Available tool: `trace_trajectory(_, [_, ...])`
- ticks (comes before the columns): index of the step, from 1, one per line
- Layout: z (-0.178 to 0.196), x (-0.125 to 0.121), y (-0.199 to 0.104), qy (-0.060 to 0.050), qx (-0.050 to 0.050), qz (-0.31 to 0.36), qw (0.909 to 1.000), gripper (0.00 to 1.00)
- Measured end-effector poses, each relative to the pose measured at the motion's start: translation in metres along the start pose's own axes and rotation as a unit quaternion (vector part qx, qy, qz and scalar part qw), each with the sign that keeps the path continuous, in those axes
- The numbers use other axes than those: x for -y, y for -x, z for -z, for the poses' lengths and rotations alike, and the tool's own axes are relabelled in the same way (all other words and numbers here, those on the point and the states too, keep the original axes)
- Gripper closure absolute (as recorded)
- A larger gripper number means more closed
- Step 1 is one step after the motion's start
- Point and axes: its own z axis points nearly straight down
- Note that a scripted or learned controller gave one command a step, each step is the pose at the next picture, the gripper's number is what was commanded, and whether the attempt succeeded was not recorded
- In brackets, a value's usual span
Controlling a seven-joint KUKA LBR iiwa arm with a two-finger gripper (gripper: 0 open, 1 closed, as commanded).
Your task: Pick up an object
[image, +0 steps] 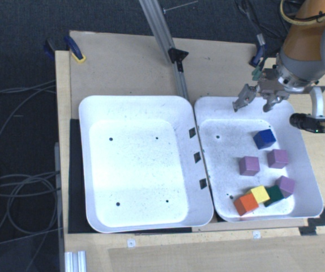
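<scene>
The blue cube [264, 138] is sitting in the right bin [208, 152], in its far half toward the right wall, and it is the block lying nearest the jaws. It is resting slightly turned against the bin edges, with no long axis to favour, so either pair of opposite faces is offering a grip. The gripper [257, 100] is hovering over the bin's far rim, up-view and a little left of the blue cube; the jaws are standing spread apart, with nothing between them. The coming move is therefore judged to be a short travel toward the near edge of the bench and slightly right, followed by a descent.

Open room around the blue cube is good on its far and left sides. A purple cube [277, 158] is lying just beside it on the near-right side, and a second purple cube [249, 165] is lying near it on the near-left side; a finger descending on the near face is risking contact with either one.

The remaining blocks are crowding the near right corner of the bin: a third purple cube [286, 185], a green cube [274, 195], a yellow cube [259, 195] and an orange cube [244, 204], the last three touching in a row. These are judged harder targets, being packed and close to the rim.

The left bin [134, 163] is lying well apart from the gripper, across the shared divide
</scene>
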Motion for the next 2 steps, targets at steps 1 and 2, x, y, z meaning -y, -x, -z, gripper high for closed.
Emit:
trace_trajectory(1, [0.0, 0.0, 0.0, 0.0, 0.0, 0.0, 1.0, 0.0])
trace_trajectory(2, [-0.056, 0.008, 0.006, -0.003, 0.0, -0.001, 1.0, 0.0])
